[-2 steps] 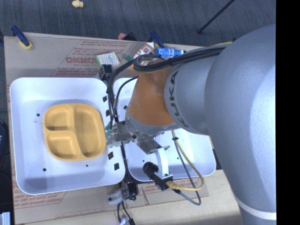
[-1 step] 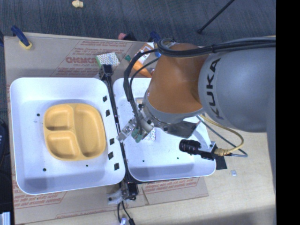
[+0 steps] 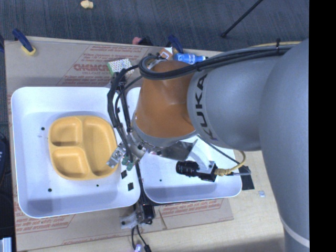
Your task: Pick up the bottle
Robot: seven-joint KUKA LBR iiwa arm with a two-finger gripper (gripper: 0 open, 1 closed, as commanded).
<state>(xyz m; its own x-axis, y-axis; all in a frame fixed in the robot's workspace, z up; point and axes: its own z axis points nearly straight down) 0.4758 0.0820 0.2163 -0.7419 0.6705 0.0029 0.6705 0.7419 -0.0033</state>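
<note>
While the arm (image 3: pixel 173 104) leans over both bins and I cannot tell the gripper's state, it seems to be reaching; next it must find the bottle.

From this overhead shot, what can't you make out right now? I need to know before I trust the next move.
- Bottle: a blue bit peeks out at the far edge of the right bin; the arm covers the rest.
- Gripper: small and cluttered at the edge of the yellow divided plate; finger state unreadable.
- Most of the right bin's floor: hidden beneath the arm.
</note>
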